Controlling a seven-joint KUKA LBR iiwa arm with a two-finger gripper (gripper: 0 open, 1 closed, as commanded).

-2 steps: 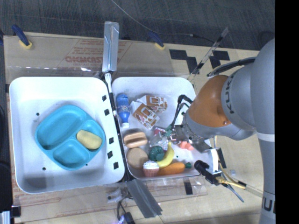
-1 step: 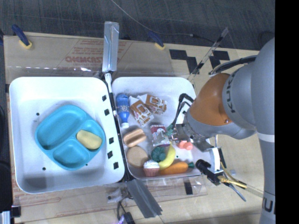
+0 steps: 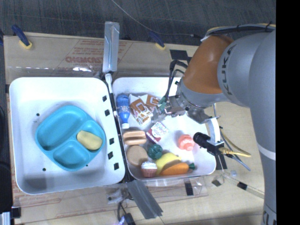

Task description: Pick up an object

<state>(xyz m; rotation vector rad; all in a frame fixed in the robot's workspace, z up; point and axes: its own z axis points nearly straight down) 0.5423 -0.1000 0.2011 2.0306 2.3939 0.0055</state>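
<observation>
Beneath the gripper (image 3: pixel 161 110), snack packets (image 3: pixel 140 108) crowd a bottle (image 3: pixel 123 108); hot dog (image 3: pixel 134 136) nearby.

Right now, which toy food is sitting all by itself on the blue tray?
The yellow potato-shaped toy. It lies alone in one compartment of the blue tray in the left bin, while the other toy foods are piled in the right bin.

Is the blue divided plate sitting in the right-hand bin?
No, the blue plate lies in the left bin, with a yellow item on it.
</observation>
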